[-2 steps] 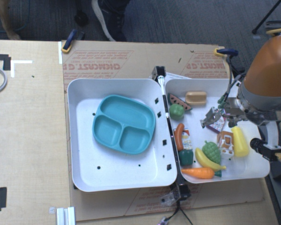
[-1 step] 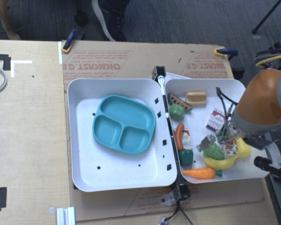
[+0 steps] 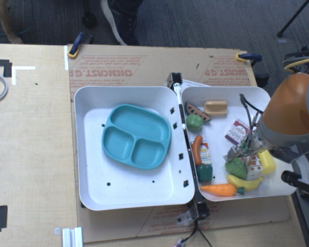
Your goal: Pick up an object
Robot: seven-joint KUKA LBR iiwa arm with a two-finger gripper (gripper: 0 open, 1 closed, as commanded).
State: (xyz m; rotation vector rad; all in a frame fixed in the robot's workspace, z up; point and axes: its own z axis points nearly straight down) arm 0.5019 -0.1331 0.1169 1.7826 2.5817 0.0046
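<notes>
The right bin [image 3: 224, 94] holds several toy foods: a tan bread roll [image 3: 215, 107], a green ball-shaped piece [image 3: 194, 121], a brown wedge [image 3: 196, 111], a red sausage [image 3: 196, 148], a small carton [image 3: 204, 155], a dark green piece [image 3: 204, 173], a carrot [image 3: 219, 190], a banana [image 3: 245, 182], a green leafy piece [image 3: 236, 168] and a red-and-white packet [image 3: 237, 132]. My gripper [image 3: 243, 151] is low in this bin, right above the leafy piece and a white card [image 3: 254, 164]. A yellow piece [image 3: 267, 162] lies beside the wrist.
The left bin [image 3: 92, 179] carries a teal three-compartment plate [image 3: 137, 136]. Cardboard [image 3: 123, 68] lies under both bins. Blue clamps [image 3: 75, 44] sit at the cardboard's far corners. A person's shoe [image 3: 119, 14] stands on the carpet beyond the bench.
</notes>
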